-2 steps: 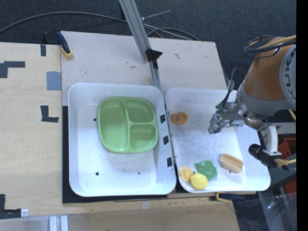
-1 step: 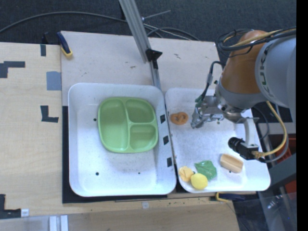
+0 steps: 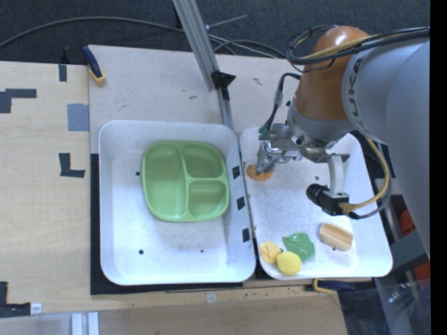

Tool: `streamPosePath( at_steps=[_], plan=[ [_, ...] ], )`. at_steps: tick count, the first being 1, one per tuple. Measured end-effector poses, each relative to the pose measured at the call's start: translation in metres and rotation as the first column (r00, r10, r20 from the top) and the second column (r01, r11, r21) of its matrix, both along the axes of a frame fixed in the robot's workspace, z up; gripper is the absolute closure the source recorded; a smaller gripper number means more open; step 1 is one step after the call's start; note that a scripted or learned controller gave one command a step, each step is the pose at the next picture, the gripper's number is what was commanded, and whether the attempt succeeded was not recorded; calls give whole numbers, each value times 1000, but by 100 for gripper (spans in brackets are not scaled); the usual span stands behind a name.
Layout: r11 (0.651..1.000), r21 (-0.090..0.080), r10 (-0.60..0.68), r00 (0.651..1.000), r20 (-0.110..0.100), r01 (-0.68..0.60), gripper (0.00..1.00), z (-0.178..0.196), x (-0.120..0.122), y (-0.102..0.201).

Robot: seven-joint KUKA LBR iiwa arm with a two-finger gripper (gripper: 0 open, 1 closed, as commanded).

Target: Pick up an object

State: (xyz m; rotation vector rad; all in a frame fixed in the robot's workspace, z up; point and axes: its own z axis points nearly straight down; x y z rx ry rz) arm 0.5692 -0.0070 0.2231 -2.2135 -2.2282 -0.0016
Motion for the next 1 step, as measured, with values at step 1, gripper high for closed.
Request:
streamPosePath(
  at_steps=[1],
  plan=[
    [1000,1,1,1000,0,-1,100,12,15,55]
  ],
)
